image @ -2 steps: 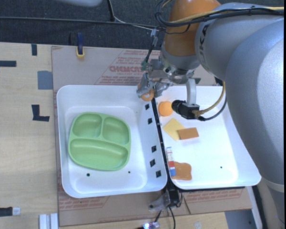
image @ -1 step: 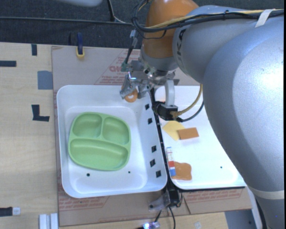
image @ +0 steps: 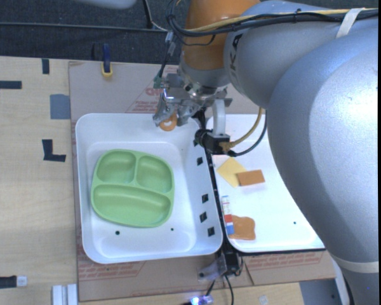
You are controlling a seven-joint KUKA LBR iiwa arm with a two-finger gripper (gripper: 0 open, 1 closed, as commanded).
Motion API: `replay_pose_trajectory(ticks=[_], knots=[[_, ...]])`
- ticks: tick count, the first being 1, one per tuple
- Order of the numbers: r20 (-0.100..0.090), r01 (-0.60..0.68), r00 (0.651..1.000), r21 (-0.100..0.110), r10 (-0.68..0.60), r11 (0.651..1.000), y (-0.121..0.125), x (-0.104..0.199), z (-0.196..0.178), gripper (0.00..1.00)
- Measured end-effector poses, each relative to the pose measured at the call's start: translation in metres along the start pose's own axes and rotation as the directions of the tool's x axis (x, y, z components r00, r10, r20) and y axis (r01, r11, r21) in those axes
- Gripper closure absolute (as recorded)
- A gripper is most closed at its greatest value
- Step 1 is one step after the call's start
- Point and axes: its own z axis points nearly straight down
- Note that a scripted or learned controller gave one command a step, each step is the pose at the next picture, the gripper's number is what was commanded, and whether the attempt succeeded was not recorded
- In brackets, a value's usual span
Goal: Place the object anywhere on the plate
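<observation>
1. Pale wooden bench top with dark tape marks spreads across the scene, and a brown cardboard sheet lies on it under two shallow white plastic bins.
2. Nearest the camera, at the lower edge, a small metal clamp sits where the two bins meet.
3. Just beyond it, in the right white bin, an orange-brown flat piece with a red-and-white label lies close to the dividing wall.
4. Farther up the same bin, a yellow flat square and a tan-orange rectangular block lie touching each other.
5. In the left white bin rests a light green plastic plate with three compartments, flat on the bin floor, slightly left of centre.
6. Beyond the plate, over the far edge of the left bin, the two-finger gripper hangs below the arm's orange band.
7. A small orange-brown ring-shaped object shows at the fingertips, and the claw looks clamped on it, raised above the bin and well apart from the plate.
8. The large grey arm fills the right side, covering much of the right bin.
9. Farthest back, a small yellow-and-blue clip stands on the cardboard's far edge, before a dark backdrop.
</observation>
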Motion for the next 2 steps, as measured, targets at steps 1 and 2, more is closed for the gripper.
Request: replay_pose_trajectory(ticks=[1,2], knots=[[0.003,-0.003,1.0,0.002,0.003,1.0,-0.0014,0.002,0.0063,1.0],[0.003,-0.003,1.0,0.002,0.003,1.0,-0.0013,0.002,0.006,0.0]])
